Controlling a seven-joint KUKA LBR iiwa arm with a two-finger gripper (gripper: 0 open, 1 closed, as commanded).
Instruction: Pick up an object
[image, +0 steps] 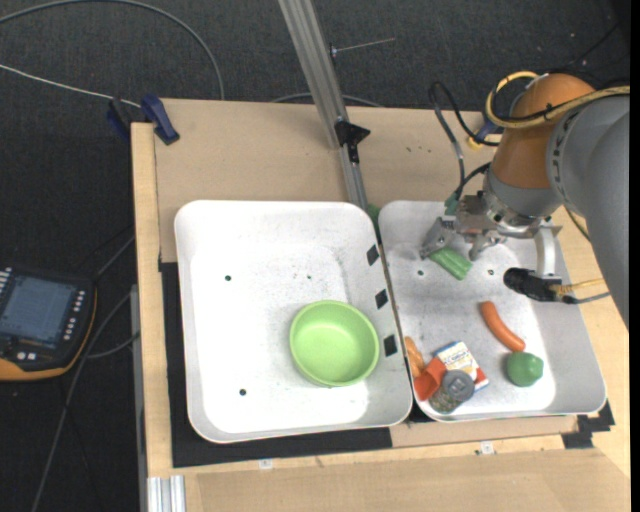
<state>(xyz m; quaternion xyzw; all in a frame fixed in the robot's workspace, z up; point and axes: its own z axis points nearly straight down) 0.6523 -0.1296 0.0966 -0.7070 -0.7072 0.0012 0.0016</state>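
Claw low over a green block in the right bin

The claw sits at the back of the right bin, its fingers apart and straddling the green block lying on the bin floor. A good grasp probably means centring over the block, closing fully, then lifting straight up.

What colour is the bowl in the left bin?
Light green bowl, seen in the camera view.

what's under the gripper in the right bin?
A light green block lies on the right bin floor just below the gripper. The block's upper end is covered by the gripper, so contact between them can't be judged.
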